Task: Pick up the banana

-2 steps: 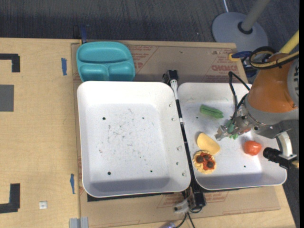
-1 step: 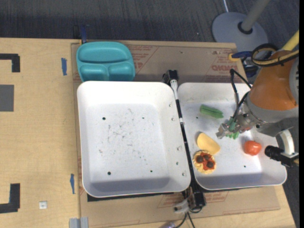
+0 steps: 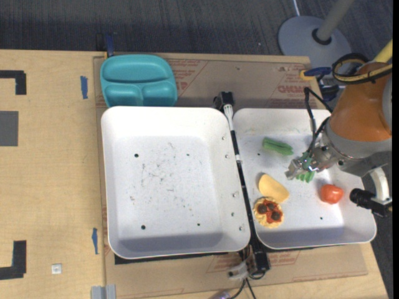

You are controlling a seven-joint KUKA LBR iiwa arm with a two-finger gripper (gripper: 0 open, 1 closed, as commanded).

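A tan tabletop (image 3: 50,185) carries two white bins. The banana (image 3: 273,187) lies lower middle of the right bin (image 3: 349,229), touching a pizza slice (image 3: 269,211). The pincer (image 3: 303,169) hovers just upper right, whether apart or together I cannot tell. It looks mid-approach; next, shift left and descend.

Bench (image 3: 50,185): 2 white bins (image 3: 168,179), teal tray (image 3: 138,80).

Fixed above the bench (image 3: 50,167), looking down at a slant. Takes in both white bins (image 3: 168,179) side by side, from fairly high. Arm (image 3: 361,114) at right.
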